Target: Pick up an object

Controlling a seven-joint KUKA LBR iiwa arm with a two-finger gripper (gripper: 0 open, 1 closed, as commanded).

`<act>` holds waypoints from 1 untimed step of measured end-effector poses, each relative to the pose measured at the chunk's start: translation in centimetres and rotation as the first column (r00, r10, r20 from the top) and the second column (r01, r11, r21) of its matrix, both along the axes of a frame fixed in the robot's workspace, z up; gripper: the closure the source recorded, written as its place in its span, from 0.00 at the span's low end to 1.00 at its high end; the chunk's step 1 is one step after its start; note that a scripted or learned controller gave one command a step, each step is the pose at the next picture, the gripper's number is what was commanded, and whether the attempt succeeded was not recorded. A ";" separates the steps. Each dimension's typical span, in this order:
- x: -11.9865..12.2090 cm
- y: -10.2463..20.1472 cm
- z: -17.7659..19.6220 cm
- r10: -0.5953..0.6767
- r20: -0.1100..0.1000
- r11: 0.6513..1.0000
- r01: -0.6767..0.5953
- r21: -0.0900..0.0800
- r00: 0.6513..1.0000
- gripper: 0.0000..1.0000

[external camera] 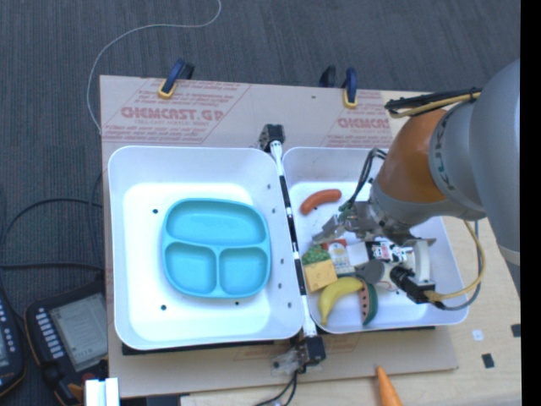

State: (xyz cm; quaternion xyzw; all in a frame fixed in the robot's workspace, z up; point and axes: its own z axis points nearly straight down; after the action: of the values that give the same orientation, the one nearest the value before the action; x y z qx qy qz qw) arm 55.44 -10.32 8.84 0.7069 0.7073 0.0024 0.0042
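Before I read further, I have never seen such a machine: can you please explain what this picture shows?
One camera looks down at a slant on a bench with two shallow white bins. The grey and orange shape on the right is a robot arm; its gripper is low inside the right bin. That bin holds toy food: a sausage, a banana, a watermelon slice and a yellow block. The left bin holds a blue divided plate. I cannot tell whether anything is held.

— Where is the arm? 
— The grey arm with the orange band (414, 155) enters from the right, wrist bent down and to the left.
— And below it? 
— The two-finger metal gripper (338, 227) hangs low, pointing left.
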 end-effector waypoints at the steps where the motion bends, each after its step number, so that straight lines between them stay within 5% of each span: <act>1: 0.1 0.0 1.0 0.000 0.002 1.000 0.000 0.000 1.000 1.00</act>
State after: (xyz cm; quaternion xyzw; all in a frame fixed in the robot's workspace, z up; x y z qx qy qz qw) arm 55.54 -10.31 9.88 0.7070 0.7072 0.0032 0.0048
